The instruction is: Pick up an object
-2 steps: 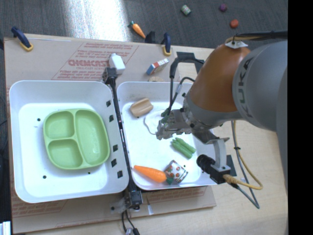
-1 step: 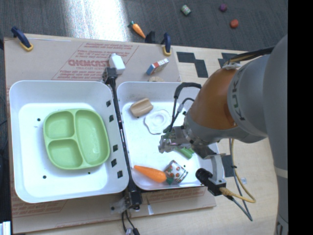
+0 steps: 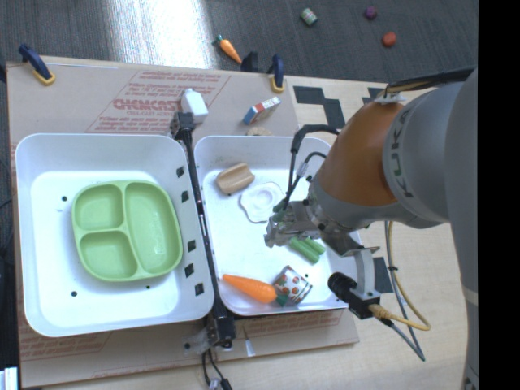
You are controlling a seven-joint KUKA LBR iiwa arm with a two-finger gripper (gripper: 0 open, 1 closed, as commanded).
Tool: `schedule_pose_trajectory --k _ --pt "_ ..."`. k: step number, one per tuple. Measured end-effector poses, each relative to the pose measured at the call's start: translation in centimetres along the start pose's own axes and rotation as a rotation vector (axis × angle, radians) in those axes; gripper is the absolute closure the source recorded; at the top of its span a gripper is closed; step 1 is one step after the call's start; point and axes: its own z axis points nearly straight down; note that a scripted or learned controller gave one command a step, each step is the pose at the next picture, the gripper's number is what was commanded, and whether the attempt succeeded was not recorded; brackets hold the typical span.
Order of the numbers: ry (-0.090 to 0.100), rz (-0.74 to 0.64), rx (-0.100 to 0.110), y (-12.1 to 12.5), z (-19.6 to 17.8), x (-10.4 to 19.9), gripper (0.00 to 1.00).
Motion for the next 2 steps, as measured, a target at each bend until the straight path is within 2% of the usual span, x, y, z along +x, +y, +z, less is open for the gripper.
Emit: schedule_pose_trajectory --k 2 --pt "0.0 -0.011 -0.004 0.3 -2.1 0.0 1.0"
